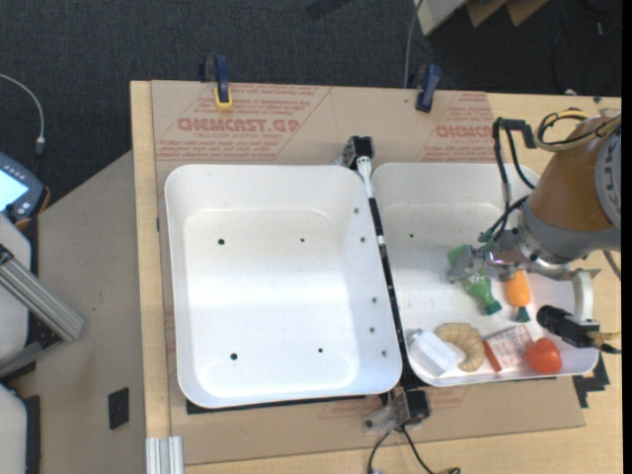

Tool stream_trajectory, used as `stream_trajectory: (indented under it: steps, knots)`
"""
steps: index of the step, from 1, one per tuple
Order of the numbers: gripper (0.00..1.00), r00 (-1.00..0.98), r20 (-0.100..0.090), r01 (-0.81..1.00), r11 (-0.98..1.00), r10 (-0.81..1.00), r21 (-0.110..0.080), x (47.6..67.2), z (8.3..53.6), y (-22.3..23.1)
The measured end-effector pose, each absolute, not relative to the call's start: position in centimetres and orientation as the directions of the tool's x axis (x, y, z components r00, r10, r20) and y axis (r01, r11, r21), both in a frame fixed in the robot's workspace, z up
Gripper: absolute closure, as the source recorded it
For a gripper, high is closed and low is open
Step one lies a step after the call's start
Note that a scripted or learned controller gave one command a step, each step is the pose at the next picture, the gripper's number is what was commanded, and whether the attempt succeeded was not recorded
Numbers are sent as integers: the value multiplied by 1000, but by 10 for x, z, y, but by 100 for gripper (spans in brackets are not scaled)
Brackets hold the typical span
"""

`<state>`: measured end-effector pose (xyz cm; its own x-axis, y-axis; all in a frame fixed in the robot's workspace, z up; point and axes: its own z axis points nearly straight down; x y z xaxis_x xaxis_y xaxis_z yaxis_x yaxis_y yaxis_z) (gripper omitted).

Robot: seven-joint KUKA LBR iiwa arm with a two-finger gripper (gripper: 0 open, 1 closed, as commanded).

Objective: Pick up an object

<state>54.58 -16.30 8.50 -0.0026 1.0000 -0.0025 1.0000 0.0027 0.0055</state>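
My gripper (486, 262) hangs low over the middle of the right bin (434, 205), its tip right at a green toy (478, 286) that lies on the bin floor. A small orange carrot-like piece (517, 289) lies just right of the green toy, under the wrist. Along the bin's front edge lie a tan croissant (464, 342), a white packet (432, 352), a red-and-white wrapper (509, 347) and a red tomato (544, 355). Whether the green toy is between the fingers is hidden by the gripper body.
The left bin (197, 225) stands beside the right one, parted by a black strip (380, 255). The arm's orange band (583, 181) rises at the right edge. Blue clamps (428, 85) hold the cardboard base at the back.
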Motion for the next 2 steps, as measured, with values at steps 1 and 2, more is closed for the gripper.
stream_trajectory:
  steps: [1, 2]
  knots:
    - [100, 0, -3, 1000, 0, 1000, 5, 544, 95, -163]
    - [100, -3, 5, 1000, 3, 1000, -7, 476, 84, -91]
